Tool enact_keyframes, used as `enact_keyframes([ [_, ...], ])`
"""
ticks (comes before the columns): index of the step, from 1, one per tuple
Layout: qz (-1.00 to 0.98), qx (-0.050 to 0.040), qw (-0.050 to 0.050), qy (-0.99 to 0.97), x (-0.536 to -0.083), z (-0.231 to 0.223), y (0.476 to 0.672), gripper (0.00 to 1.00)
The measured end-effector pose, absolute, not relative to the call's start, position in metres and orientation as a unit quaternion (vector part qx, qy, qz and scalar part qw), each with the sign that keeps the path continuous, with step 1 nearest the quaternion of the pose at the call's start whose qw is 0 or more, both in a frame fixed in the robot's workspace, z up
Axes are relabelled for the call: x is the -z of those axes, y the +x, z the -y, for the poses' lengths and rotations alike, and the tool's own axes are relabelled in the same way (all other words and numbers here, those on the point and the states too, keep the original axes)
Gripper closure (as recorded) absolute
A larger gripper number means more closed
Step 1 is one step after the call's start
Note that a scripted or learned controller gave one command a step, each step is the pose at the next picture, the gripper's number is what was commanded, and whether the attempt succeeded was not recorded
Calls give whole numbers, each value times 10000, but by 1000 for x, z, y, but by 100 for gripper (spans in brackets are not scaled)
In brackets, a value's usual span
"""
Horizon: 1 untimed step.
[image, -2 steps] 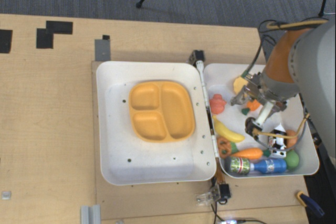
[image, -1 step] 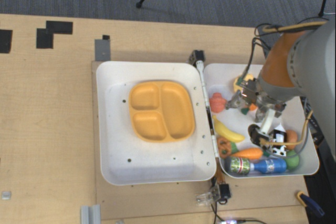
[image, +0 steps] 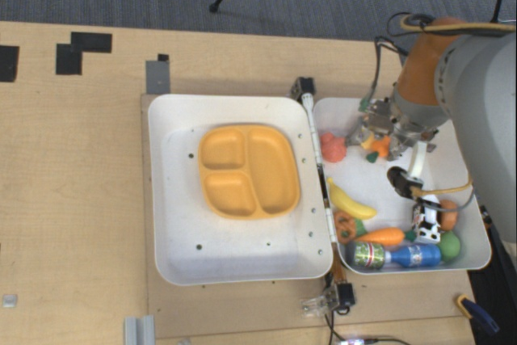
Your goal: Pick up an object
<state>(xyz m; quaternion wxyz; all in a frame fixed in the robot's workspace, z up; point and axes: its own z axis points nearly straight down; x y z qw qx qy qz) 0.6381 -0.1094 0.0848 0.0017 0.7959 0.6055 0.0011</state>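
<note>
Hovering jaws (image: 377,143) near a green-labelled can (image: 370,255), its writing unreadable.

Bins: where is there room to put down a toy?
Left bin: bare white floor rings the yellow divided plate, widest along the near edge. Right bin: crowded along the near wall with banana, carrot and bottle; the claw fills the far end. A small gap lies mid-bin.

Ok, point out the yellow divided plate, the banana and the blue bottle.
yellow divided plate (image: 246,171), camera view, centre ridge between compartments.
banana (image: 352,204), camera view, middle of its curve.
blue bottle (image: 412,256), camera view, middle of its body.
</note>
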Motion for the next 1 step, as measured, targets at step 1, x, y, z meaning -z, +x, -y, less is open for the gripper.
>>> enact_keyframes([
  [1,-7806,-7,16,6250,-85,144,633,0],
])
